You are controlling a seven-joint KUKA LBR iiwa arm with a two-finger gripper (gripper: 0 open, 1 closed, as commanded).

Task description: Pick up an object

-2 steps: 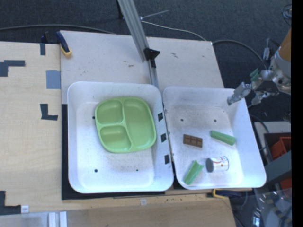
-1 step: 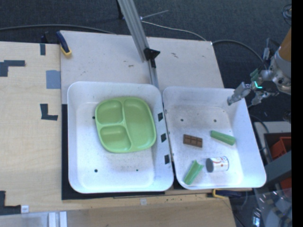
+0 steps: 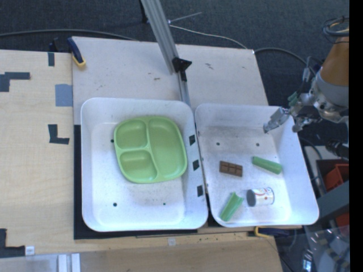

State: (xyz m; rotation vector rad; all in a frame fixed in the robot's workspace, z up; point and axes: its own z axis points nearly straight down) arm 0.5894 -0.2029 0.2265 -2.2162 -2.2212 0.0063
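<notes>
Nearest me in right bin (image 3: 295, 152): short green block (image 3: 231, 207) by front wall, small white can (image 3: 261, 196) just beside it, lying down. I guess both light; can round, may roll, so grab across its middle. Next back: brown chocolate bar (image 3: 231, 168), flat, hard to pinch; green stick (image 3: 267, 164), stiff, easy across narrow side. Left bin (image 3: 91, 152) has green plate (image 3: 151, 149). Farthest: gripper (image 3: 283, 119) over right bin's back corner, holding nothing I see; open or closed, I can't tell

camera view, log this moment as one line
end effector: over right bin upper right edge, nothing held | right bin: brown block, two green pieces, small can | left bin: green plate
</notes>
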